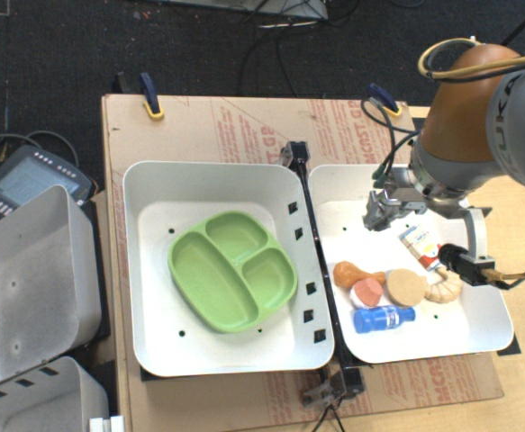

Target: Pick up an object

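While the arm reaches in from the right, the gripper [381, 212] hangs over the far part of the right bin [492, 331]; whether it is apart or together cannot be told. Near it lie a tube [421, 246], an orange piece [349, 272], a pink round piece [367, 291], a tan disc [404, 287], a shell-shaped piece [444, 288] and a blue bottle [381, 318], clustered together. To the left, the left bin [145, 241] holds a green divided plate [232, 271].
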{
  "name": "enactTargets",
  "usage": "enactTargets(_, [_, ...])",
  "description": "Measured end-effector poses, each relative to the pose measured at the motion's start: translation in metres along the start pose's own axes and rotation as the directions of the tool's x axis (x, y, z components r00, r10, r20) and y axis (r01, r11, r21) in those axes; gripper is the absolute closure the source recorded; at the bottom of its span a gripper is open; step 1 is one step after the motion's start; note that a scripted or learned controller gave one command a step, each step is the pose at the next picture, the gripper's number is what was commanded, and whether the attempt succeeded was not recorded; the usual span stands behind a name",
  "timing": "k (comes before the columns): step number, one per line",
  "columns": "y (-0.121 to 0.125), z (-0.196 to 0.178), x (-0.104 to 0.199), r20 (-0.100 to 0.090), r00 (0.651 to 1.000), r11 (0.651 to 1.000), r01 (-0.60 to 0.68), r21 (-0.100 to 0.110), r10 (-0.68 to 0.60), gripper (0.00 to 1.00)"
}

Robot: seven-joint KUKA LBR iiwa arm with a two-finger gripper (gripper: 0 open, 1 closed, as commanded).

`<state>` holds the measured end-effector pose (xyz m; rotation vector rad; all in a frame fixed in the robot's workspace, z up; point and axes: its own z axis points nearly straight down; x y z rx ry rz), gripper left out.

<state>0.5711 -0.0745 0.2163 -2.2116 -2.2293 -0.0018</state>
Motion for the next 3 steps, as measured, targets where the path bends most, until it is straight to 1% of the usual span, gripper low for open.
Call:
enactTargets(1, [-0.009, -0.013, 0.052, 0.000, 1.000, 1.000, 0.001, 0.000, -0.001, 1.00])
enactTargets(2, [-0.023, -0.017, 0.097, 0.000, 1.000, 1.000, 0.000, 0.002, 0.000, 1.00])
enactTargets(3, [-0.036, -0.007, 0.153, 0.000, 1.000, 1.000, 0.001, 0.002, -0.001, 1.00])
